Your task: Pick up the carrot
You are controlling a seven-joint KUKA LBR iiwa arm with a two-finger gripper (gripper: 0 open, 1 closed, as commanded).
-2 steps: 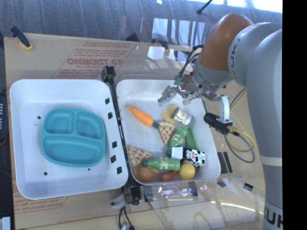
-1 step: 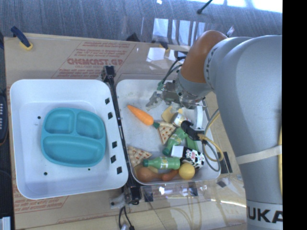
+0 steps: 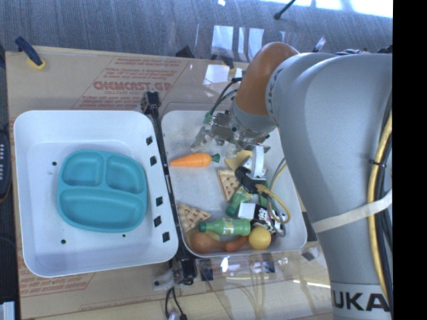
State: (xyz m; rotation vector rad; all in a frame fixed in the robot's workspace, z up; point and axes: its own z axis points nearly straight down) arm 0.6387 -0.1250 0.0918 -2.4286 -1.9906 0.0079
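The orange carrot (image 3: 191,159) with a green stub lies on its side in the upper left part of the right bin (image 3: 175,129). My gripper (image 3: 212,132) hangs just above and behind the carrot, a little to its right, at the end of the grey arm with the orange band (image 3: 261,79). Nothing shows in its grasp, and the carrot rests on the bin floor.
A teal divided plate (image 3: 103,191) sits in the left bin (image 3: 33,139). In the right bin are a cheese wedge (image 3: 237,161), two crackers (image 3: 228,181), a green bottle (image 3: 225,228), a lemon (image 3: 260,239) and brown food along the front wall. The arm covers the bin's right side.
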